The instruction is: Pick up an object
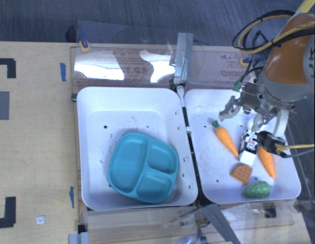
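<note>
Nearest the camera in the right bin (210,189) lies a green bumpy toy (257,189), probably a vegetable, and just behind it a small orange waffle-like square (241,174). Both sit below the gripper (250,142) and slightly to its camera side. The gripper hangs low over this bin, its tip down among the toys. Whether its fingers are spread or closed, and whether anything sits between them, cannot be told from this angle. Just below the tip is a small white block (247,157), touching or nearly so. One toy carrot (266,161) lies close on the arm's side of the tip, and another toy carrot (226,139) lies near on the opposite side, green top pointing away from the camera.

Any of these would serve. The white block looks the likeliest target, so the descent should centre on it, with the fingers clear of the neighbouring carrot before closing.

Well beyond the second carrot, in the left bin (91,105), rests a teal divided plate (143,167). Farthest back, the grey arm with its orange band (294,29) rises behind the gripper.
</note>
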`<state>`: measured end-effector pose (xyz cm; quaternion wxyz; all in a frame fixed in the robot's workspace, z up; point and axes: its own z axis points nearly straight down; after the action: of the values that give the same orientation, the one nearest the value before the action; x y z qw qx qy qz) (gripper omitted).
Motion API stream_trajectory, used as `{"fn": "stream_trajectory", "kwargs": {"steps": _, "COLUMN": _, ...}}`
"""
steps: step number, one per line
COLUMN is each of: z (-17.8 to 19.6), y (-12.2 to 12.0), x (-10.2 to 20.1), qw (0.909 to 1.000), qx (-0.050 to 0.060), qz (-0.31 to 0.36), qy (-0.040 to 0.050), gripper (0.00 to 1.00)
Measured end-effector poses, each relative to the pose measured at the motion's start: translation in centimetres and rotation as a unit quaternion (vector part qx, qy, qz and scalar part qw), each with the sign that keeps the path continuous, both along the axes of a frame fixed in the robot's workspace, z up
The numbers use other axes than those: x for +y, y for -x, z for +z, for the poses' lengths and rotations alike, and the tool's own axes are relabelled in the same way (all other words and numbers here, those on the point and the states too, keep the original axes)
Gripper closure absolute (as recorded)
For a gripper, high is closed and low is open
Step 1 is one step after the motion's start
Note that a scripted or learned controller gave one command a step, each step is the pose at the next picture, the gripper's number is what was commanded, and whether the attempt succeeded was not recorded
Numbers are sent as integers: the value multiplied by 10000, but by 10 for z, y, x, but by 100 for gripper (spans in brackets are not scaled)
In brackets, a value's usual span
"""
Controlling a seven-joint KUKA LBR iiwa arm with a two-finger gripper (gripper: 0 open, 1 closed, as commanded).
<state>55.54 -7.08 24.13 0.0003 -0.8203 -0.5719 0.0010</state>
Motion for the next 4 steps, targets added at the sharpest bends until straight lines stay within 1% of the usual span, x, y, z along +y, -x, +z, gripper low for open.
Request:
{"fn": "stream_trajectory", "kwargs": {"steps": 1, "z": 21, "y": 5, "x": -43, "qw": 9976, "qx": -5, "qz": 691, "qy": 9, "gripper": 0}}
{"fn": "stream_trajectory", "kwargs": {"steps": 2, "z": -124, "y": -11, "x": -51, "qw": 9875, "qx": -27, "qz": 1575, "qy": 1, "gripper": 0}}
{"fn": "stream_trajectory", "kwargs": {"steps": 3, "z": -74, "y": -7, "x": -38, "qw": 9906, "qx": -18, "qz": 1365, "qy": -3, "gripper": 0}}
{"fn": "stream_trajectory", "kwargs": {"steps": 4, "z": 22, "y": -3, "x": -17, "qw": 9858, "qx": -34, "qz": 1680, "qy": 4, "gripper": 0}}
